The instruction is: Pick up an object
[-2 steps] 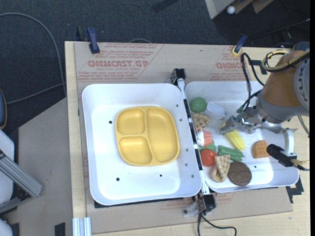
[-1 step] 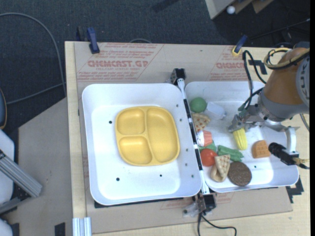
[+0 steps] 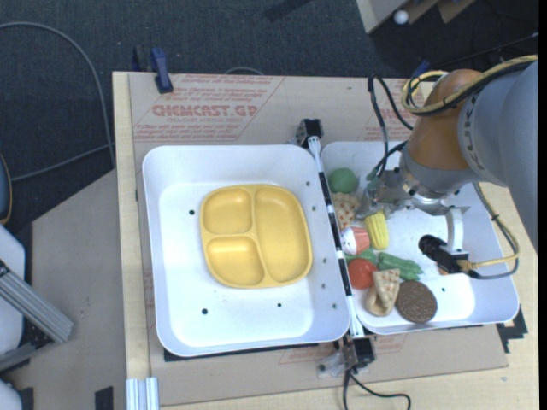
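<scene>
The gripper [image 3: 382, 196], its grasp impossible to tell, hangs over toy food crowded at the right bin's [image 3: 487, 301] nine o'clock wall, probably nearest the corn cob [image 3: 377, 230].

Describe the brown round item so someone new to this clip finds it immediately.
Start at the right-hand white bin, the one crowded with toy food. Go to its near edge, at the bottom of the cluster: the brown round patty lies flat beside a tan wedge. It is the cluster's only dark brown disc.
</scene>
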Tool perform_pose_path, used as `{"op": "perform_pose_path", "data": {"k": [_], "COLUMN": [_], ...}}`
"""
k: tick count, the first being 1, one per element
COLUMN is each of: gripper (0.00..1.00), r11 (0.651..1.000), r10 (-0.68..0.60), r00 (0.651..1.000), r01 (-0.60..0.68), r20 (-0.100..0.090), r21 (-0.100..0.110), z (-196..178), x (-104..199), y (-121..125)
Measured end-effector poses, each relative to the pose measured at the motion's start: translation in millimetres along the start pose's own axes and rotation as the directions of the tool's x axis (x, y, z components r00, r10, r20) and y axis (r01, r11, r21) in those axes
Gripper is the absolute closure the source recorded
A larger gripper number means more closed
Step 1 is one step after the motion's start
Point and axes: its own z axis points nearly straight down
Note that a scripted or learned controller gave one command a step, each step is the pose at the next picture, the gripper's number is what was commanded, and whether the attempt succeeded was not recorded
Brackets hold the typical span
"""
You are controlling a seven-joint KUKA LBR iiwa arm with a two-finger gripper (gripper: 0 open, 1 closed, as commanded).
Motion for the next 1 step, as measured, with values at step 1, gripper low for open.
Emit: {"op": "perform_pose_path", "data": {"k": [1], "gripper": [1.0], "r11": [1.0], "r10": [-0.001], "r00": [1.0], "r01": [0.001], "r20": [-0.001], "r21": [0.0], "z": [-100.6], "x": [78.1], "y": [22.8]}}
